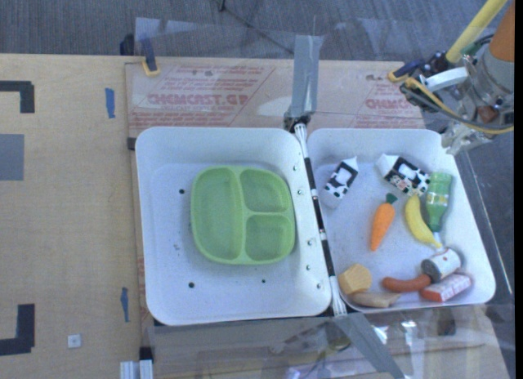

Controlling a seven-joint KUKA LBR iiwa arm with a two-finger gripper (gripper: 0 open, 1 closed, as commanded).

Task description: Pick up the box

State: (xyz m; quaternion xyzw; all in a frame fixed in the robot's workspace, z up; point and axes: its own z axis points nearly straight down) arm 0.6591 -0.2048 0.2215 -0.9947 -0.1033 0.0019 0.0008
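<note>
The box (447, 288) is small, red and white, and lies flat in the near right corner of the right bin (482, 230). It touches a small can (440, 265) just behind it. My gripper (462, 131) hangs over the far right corner of that bin, well behind the box and apart from every object. Cables and the wrist cover most of it.
The right bin also holds two cow-patterned cartons (340, 181) (406, 176), a carrot (381, 224), a banana (420, 220), a green bottle (438, 198), a sausage (405, 283) and a bread piece (355, 278). A green divided plate (243, 215) lies in the left bin (155, 230).
</note>
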